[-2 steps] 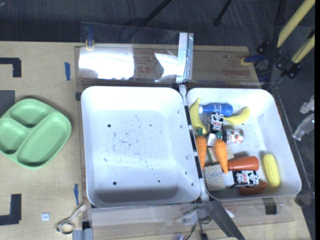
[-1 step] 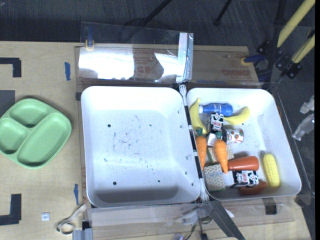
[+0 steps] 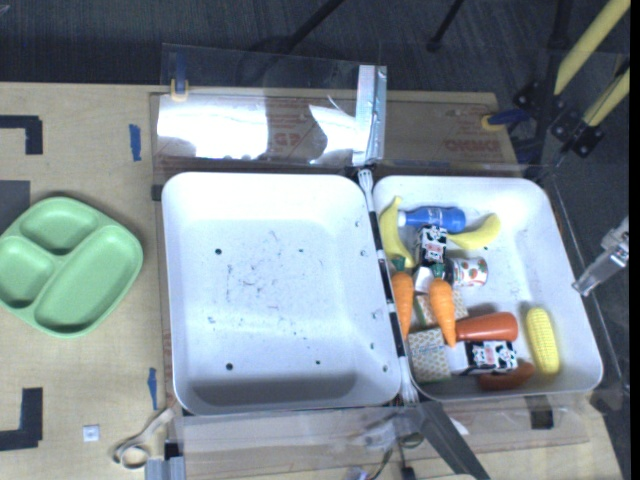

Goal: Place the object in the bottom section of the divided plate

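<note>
Though the gripper just pokes in over the right bin's edge (can't tell if it's spread or pinched), the toy food pile sits in that bin, well apart from the green divided plate far left, and the cardboard's red print's too blurry to read.

Left white bin: bare floor with scattered dark specks. Right white bin: walls visible around its contents. Wooden bench: light surface bearing both bins. Clear plastic sheet: stands upright behind the left bin, reflecting glare. Blue tape strips: stuck on the bench, just left of the plastic sheet, with another by the left bin's lower corner. Black corner marks: on the bench's left side, upper and lower. Yellow pole: slanting across the dark floor at upper right.
</note>
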Robot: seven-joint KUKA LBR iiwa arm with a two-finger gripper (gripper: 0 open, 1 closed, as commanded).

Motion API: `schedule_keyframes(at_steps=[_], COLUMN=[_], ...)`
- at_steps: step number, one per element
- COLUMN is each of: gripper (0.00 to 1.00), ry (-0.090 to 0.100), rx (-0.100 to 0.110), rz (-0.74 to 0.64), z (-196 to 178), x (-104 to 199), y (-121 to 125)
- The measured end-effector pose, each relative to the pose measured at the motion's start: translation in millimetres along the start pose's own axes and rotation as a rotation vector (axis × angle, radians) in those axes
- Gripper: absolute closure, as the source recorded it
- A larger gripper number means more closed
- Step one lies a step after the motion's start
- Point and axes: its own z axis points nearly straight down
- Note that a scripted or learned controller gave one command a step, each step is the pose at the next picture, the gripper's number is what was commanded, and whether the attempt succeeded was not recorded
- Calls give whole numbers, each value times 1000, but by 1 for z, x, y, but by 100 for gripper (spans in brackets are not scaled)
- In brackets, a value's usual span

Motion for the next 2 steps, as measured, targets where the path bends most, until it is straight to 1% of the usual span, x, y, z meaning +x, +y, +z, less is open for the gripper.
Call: schedule_keyframes(at_steps=[2], gripper=[0], ry=[0], rx=[0], rz=[0], z=[0], x=[0], y=[0])
